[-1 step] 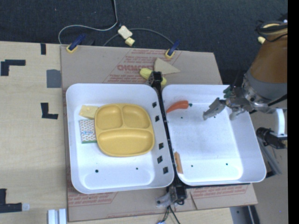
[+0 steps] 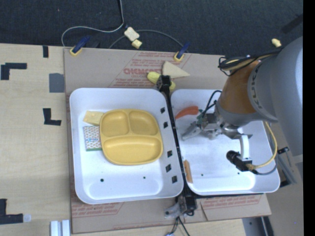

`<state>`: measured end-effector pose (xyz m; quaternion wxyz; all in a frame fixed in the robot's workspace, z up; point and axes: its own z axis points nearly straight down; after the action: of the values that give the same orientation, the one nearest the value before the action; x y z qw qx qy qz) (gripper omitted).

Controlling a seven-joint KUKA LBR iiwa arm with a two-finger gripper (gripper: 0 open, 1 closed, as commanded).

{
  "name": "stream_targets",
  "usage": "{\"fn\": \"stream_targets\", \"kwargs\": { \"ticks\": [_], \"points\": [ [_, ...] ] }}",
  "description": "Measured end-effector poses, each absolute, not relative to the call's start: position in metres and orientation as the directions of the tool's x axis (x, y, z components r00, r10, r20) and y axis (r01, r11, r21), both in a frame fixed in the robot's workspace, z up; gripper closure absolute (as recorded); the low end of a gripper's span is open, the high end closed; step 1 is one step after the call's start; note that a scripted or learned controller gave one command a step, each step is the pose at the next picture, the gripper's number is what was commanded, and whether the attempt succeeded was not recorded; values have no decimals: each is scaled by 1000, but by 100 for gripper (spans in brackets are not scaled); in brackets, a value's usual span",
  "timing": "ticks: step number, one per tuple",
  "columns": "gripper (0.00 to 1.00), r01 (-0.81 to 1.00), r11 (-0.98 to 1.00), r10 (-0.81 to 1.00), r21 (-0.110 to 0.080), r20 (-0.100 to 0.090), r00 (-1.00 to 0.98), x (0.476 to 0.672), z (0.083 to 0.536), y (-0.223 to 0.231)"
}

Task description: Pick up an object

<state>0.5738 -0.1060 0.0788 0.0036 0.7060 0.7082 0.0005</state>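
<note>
My gripper (image 2: 191, 130) reaches in from the right and hangs low over the left part of the right bin (image 2: 231, 181). An orange-red, carrot-like object (image 2: 186, 112) lies just up and left of it, near the bin's back left corner, apart from the gripper. A thin brown stick (image 2: 187, 171) lies along the right bin's left wall, nearer the front. The left bin (image 2: 123, 188) holds a yellow divided plate (image 2: 131, 136), with a pale yellow flat piece (image 2: 91, 117) and a small patterned box (image 2: 91, 137) at its left side.
The grey arm with its orange band (image 2: 238, 90) covers the right bin's back right part. A black cable and connector (image 2: 238, 161) hang from the wrist over the bin floor. Black clips (image 2: 170, 154) line the divider between the bins. Yellow scraps (image 2: 165, 75) lie behind the bins.
</note>
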Motion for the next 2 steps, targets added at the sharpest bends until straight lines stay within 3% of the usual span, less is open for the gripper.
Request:
{"fn": "stream_targets", "kwargs": {
  "ticks": [1, 2],
  "points": [
    [0, 1000, 9, 1000, 13, 0, -9, 656, 191, -41],
    [0, 1000, -5, 1000, -3, -4, 5, 667, 122, -131]
  ]
}}
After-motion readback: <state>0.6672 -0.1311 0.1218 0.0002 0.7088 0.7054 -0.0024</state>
